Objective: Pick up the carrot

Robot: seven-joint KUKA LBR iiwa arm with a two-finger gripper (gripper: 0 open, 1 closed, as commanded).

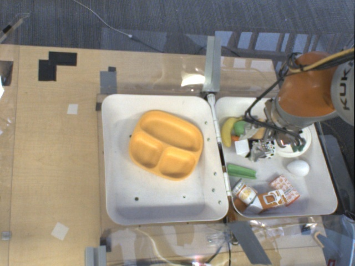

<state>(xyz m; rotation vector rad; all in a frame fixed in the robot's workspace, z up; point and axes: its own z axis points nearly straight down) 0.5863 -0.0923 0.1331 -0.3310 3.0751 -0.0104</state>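
My gripper [259,150] hangs low over the upper middle of the right bin [327,195], below the orange wrist band [305,93]. Just left of it a green piece [238,127] lies beside a yellow banana [227,132]. A small orange bit touches the green piece on its right. That may be the carrot's end with its leafy top, but the wrist and gripper body hide whatever continues to the right. A white cube [241,147] sits right next to the gripper's left side.
The right bin also holds a long green vegetable [241,170], a small can [244,193], an orange-and-white carton [280,191], a white egg [299,168] and a white plate [302,143]. In the left bin [119,204] lies a yellow divided tray [165,144].
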